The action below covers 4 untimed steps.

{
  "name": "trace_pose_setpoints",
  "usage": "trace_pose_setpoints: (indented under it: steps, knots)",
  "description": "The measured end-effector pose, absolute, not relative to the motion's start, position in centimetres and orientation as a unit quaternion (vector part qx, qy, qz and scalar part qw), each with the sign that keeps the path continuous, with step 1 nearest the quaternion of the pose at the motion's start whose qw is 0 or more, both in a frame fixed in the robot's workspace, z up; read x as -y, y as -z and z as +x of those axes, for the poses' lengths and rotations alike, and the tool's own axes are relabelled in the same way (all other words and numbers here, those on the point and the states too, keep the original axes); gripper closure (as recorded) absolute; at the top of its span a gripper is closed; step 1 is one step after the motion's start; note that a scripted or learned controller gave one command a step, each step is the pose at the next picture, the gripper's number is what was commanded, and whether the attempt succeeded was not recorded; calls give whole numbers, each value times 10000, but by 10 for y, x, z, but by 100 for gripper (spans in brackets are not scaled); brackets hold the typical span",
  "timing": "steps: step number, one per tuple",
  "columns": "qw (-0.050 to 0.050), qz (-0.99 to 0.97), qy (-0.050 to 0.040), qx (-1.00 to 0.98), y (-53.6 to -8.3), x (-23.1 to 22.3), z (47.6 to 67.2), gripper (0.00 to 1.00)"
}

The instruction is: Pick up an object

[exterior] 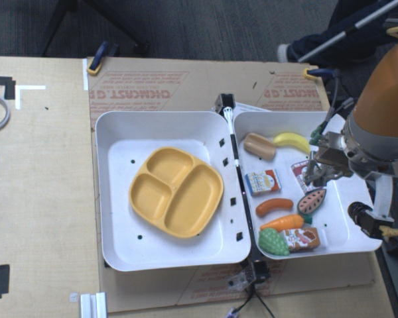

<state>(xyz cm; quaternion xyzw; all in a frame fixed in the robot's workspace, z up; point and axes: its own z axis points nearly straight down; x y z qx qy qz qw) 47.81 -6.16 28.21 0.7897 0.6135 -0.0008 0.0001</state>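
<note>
the claw (316, 175) hangs over the right bin (338, 234), just above the watermelon slice (312, 201); i cannot tell its grip state. yellow plate (176, 191) lies in the left bin (113, 197).

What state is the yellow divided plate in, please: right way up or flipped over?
Right way up. The plate lies flat in the left bin, its three hollow compartments and raised dividers facing the camera, with nothing in them.

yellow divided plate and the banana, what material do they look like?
Yellow divided plate: likely moulded hard plastic, matte to satin; uniform colour, rounded compartment ridges, soft highlights. Banana: probably plastic toy food, smooth and slightly glossy; flat even yellow, no natural spotting. Neither is certain from the look alone.
</note>
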Motion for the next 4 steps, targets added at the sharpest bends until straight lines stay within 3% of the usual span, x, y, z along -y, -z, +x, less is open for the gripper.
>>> trace_pose_setpoints:
  steps: [1,2,3,4]
  knots:
    - [12,7413,4,-6712,-412,70,479,100]
    - [7,6970,4,-7171,-293,134,478,100]
    - [16,6741,4,-7387,-490,166,479,100]
    - [8,6997,7,-7144,-376,222,478,100]
